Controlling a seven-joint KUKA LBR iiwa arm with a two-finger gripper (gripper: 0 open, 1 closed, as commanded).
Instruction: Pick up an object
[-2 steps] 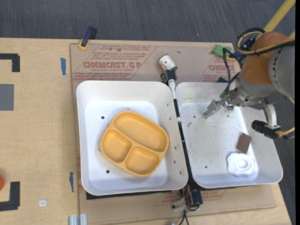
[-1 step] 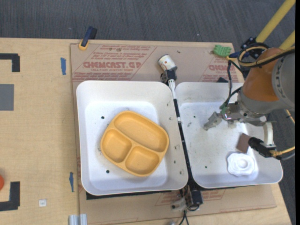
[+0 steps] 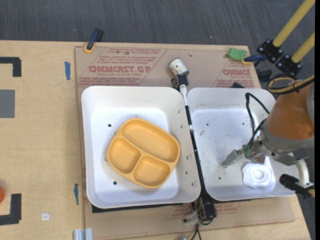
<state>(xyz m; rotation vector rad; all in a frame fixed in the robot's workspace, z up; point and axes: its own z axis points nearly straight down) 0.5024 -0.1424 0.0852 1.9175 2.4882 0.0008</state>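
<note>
Two white bins: gripper, finger state untellable, beside a round white lid.

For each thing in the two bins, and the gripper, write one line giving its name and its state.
Yellow divided plate: lying flat and right way up in the left bin, untouched.
White round object: resting on the right bin floor, beside the gripper.
Gripper: low inside the right bin, nothing seen between its fingers.

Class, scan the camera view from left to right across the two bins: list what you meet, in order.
Left bin → yellow divided plate → right bin → claw → white round object → orange band of the arm.
</note>
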